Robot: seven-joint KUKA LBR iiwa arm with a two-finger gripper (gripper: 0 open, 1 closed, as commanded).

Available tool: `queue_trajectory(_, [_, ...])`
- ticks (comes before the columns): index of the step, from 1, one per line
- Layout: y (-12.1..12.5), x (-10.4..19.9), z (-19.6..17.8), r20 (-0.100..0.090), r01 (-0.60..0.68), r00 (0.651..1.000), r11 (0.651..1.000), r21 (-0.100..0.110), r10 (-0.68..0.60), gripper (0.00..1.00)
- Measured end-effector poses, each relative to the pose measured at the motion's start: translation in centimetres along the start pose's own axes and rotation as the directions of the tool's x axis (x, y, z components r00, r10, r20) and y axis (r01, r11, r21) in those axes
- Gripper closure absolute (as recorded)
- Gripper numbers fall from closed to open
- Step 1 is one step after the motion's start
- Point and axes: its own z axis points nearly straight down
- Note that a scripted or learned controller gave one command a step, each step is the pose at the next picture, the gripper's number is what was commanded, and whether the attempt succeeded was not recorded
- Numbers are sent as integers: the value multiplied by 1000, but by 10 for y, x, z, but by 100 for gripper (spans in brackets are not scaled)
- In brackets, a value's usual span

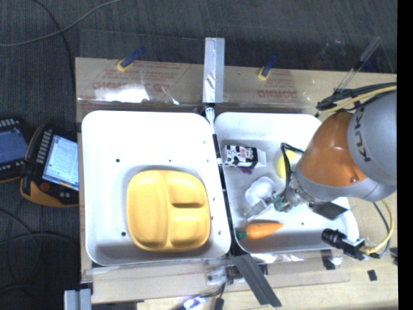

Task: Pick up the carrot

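Here I see the carrot (261,229) lying flat along the near wall of the right bin (293,123), with my gripper (264,205) slanting down just above it, seemingly lining up a grasp, its spread too blurred to tell.

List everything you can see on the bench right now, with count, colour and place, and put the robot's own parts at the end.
Bins: two, white, side by side on the bench.
Tray: one, yellow, with compartments, in the left bin.
Carrot: one, orange with a green end, lying near the front wall of the right bin.
Small box: one, black and white, right bin near the divider.
Yellow object: one, partly hidden by the arm, right bin.
White object: one, pale, right bin centre.
Arm: one, grey with orange band, over the right bin.
Gripper: one, just above the carrot, apart from it.
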Motion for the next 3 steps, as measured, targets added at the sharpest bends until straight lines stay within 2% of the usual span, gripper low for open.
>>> queue_trajectory(1, [1,1,-10,-2,1,1000,1000,-1,-1,100])
queue_trajectory(2, [1,1,-10,-3,1,1000,1000,-1,-1,0])
queue_trajectory(3, [2,1,-18,-4,1,1000,1000,0,-1,100])
